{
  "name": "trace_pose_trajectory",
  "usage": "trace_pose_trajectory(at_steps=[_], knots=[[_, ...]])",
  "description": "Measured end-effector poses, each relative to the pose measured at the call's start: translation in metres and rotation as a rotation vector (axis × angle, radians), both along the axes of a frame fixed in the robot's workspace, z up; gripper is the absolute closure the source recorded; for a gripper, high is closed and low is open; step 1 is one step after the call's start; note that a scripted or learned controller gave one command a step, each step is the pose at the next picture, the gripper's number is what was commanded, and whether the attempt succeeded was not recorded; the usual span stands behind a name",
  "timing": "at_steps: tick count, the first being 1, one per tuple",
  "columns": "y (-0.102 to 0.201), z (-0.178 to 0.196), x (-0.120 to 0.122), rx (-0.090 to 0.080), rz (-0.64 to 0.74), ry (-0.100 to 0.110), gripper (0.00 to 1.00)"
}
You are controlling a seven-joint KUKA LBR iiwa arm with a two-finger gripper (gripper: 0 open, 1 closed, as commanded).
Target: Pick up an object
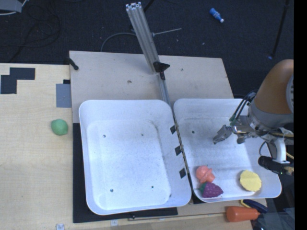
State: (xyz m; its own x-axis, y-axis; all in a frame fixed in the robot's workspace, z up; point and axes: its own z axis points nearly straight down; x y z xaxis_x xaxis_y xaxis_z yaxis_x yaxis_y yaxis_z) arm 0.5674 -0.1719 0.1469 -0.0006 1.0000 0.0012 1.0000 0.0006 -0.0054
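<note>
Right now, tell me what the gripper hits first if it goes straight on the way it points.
Probably the bare floor of the right bin; the gripper points down-left, away from the toys. Depth is unclear.

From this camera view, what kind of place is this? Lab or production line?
Most likely a robotics lab test bench, not a line. Two white bins sit on a plywood board; toy items, a yellow piece and a purple bunch, lie in the right bin, and loose cables trail over dark carpet.

Pink toy [205, 173], purple grapes [211, 190], yellow disc [250, 180]: right bin's near edge.
</note>
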Motion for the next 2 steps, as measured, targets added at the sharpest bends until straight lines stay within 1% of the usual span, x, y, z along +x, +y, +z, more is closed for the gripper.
trace_pose_trajectory(at_steps=[1,2], knots=[[0.001,-0.053,-0.001,0.0,0.0,0.0,0.0],[-0.001,-0.04,0.0,-0.001,-0.003,-0.005,1.0]])
